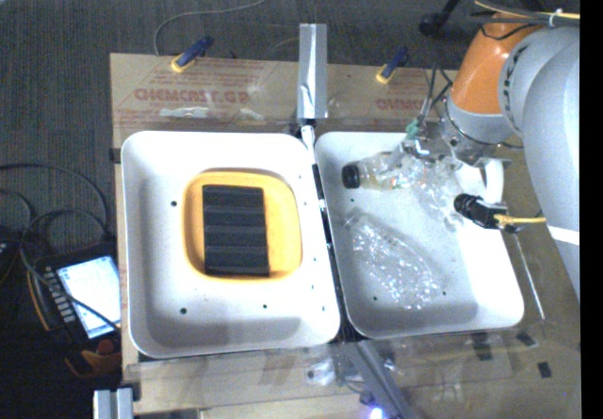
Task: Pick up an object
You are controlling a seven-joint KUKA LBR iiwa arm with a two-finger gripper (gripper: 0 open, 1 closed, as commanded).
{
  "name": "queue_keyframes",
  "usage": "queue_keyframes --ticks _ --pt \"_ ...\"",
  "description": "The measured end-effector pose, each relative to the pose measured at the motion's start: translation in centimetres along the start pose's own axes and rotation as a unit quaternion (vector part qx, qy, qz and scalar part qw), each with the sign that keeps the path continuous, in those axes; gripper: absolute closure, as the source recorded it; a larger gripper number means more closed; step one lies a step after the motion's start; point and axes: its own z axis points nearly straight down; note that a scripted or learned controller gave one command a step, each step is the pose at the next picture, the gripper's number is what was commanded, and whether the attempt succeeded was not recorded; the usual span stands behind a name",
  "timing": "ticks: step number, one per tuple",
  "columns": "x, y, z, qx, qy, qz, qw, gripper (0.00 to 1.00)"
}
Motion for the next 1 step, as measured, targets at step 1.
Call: queue_keyframes --ticks 1 --pt "-1.32 1.35 2.41 0.013 -0.007 -0.132 0.9912 0.00"
